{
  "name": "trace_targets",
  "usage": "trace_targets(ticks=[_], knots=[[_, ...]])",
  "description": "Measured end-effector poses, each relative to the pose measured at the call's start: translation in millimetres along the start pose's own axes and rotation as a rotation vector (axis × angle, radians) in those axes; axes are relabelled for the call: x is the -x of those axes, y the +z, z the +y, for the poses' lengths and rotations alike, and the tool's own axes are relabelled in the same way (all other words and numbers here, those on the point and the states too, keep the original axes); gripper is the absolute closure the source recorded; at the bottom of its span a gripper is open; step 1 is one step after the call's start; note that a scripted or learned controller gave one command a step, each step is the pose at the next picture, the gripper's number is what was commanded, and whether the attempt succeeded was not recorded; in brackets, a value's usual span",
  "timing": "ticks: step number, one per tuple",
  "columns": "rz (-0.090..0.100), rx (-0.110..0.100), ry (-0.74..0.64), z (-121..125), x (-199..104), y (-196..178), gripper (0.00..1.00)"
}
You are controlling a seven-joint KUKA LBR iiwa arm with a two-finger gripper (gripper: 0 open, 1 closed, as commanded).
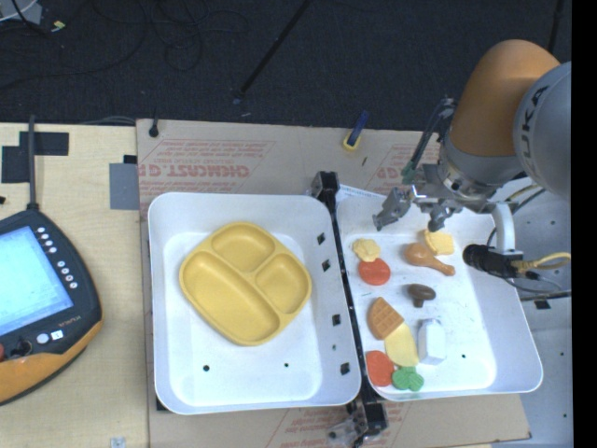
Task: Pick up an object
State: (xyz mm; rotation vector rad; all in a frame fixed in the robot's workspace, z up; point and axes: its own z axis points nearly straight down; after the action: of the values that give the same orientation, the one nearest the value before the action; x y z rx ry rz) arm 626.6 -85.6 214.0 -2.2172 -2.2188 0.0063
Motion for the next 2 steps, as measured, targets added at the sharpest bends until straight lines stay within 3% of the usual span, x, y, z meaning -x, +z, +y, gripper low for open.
trace_targets(ticks=[1, 2], knots=[[0.004, -0.005, -0.006, -14.8, -81.0, 31.7, 0.0], [0.0, -0.006, 0.0, -13.7, -75.8, 22.7, 1.0]])
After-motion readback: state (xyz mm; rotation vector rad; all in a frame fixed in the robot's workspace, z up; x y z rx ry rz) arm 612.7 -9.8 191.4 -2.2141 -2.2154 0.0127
